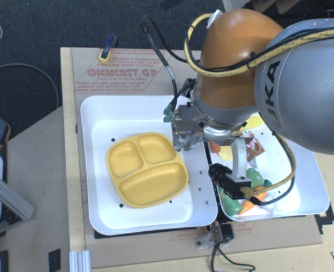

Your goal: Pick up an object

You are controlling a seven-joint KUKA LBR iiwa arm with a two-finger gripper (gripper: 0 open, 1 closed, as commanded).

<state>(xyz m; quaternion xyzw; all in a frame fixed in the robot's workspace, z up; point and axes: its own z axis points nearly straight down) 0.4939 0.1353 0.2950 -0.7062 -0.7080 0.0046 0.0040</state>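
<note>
A yellow divided plate lies flat in the left bin. The right bin holds several small toy items: a green piece, an orange carrot-like piece, a small red piece and a brown and white item. My gripper hangs low over the wall between the two bins, just off the plate's upper right corner. Nothing shows in its grasp. The arm's bulk hides much of the right bin.
The bins rest on a cardboard sheet with red lettering. A blue and yellow clip sits at its far edge. Dark floor with cables lies beyond, and a grey metal rail stands at the left.
</note>
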